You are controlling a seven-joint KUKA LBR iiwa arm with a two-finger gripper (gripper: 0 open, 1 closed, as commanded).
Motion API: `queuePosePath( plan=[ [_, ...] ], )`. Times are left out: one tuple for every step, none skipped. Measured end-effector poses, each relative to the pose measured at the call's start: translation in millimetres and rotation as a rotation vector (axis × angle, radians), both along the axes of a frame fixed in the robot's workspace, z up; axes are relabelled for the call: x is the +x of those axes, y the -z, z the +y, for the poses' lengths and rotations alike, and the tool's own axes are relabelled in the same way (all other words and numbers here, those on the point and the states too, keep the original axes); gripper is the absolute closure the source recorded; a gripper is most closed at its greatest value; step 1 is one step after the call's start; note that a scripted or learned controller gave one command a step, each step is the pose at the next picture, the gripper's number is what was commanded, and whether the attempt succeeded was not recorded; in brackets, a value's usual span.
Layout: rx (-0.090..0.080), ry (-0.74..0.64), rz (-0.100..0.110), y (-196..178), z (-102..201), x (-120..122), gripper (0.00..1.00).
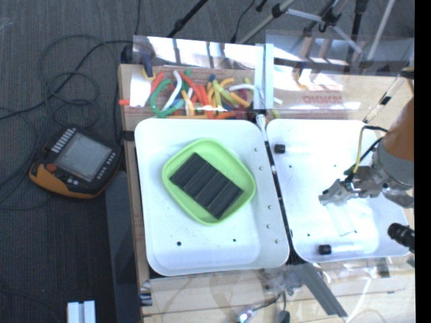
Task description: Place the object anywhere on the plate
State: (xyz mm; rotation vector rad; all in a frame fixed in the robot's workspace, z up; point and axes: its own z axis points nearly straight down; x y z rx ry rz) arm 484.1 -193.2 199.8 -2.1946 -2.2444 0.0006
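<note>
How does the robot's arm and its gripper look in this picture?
The arm is grey metal, with an orange part blurred near the picture's edge. A thin yellowish cable loops above the wrist. The gripper is small, grey and metallic, with dark details.

Teach pendant (pixel 75 161) on floor; coloured cables (pixel 195 93) behind bins
</note>
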Motion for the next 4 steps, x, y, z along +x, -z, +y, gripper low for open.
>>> queuePosePath(
  plan=[
    [-0.001, -0.083, 0.001, 2.1, 57.5, -0.4, 1.00],
    [-0.001, -0.139, 0.001, -11.2, 100.1, -0.3, 1.00],
    [-0.002, -0.181, 0.001, -2.0, 144.2, 22.9, 1.00],
    [-0.002, -0.181, 0.001, -2.1, 144.1, 23.0, 0.00]
  ],
)
